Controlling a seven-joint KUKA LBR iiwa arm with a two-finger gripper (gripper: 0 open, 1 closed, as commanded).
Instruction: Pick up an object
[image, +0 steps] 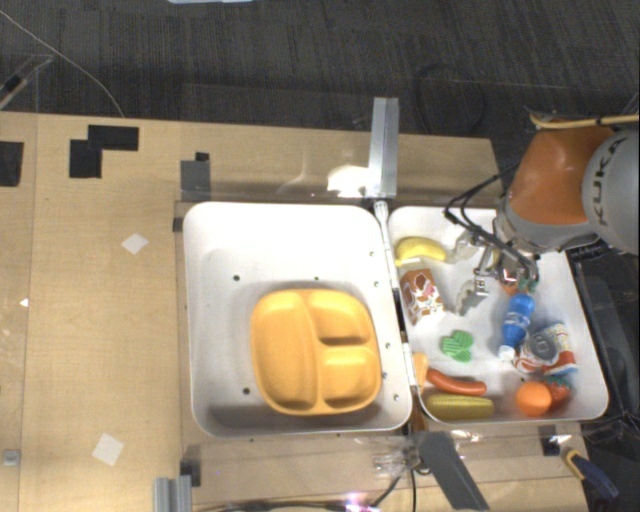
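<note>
The right bin (592, 352) holds several small objects. A yellow banana (419, 248) lies at its back left, with a red and white carton (422, 295) in front of it. A green toy (458, 346) sits in the middle. A blue bottle (516, 322) lies right of centre, beside a crumpled packet (547, 347). Along the front lie a red sausage (456, 382), a yellow-green pickle (460, 406) and an orange (534, 398). My gripper (481, 283) hangs over the bin's back middle, between the carton and the bottle, with nothing seen between its fingers.
The left bin (210, 290) holds a yellow divided tray (315, 349). A metal post (383, 150) stands behind the seam between the bins. The grey arm with its orange band (555, 180) reaches in over the right bin's back right corner.
</note>
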